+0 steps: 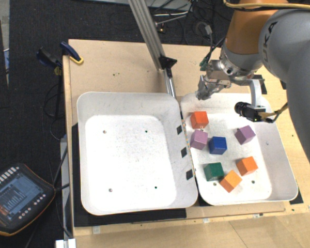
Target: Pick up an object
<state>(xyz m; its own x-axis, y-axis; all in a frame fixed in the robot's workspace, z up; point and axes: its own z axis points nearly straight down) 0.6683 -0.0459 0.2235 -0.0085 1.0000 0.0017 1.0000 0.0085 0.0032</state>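
nearest the camera in the right bin [279, 190] lie an orange cube [230, 181], touching or almost touching a dark green cube [213, 171], with a second orange cube [246, 165] just beside them. a descent into that knot could go wrong: a finger might land on a neighbour and shove the pieces apart instead of closing around one.

further in, a blue cube [217, 144] sits against a pale purple cube [199, 139], which in turn is near the bin's left wall. there the risk is a finger catching the rim or wedging between the two blocks. a darker purple cube [244, 134] stands apart, turned at an angle, and looks the easiest to take.

beyond these, an orange-red cube [199, 120] sits nearest the claw [205, 93], which hovers above the bin's far left corner and carries nothing. whether it is spread or pressed together i cannot tell at this slant. the blocks are small, matte, flat-faced cubes, likely foam or wood, so a misaligned pinch across the corners could twist one loose.

the left bin [93, 107] sits alongside on the bench [113, 66].
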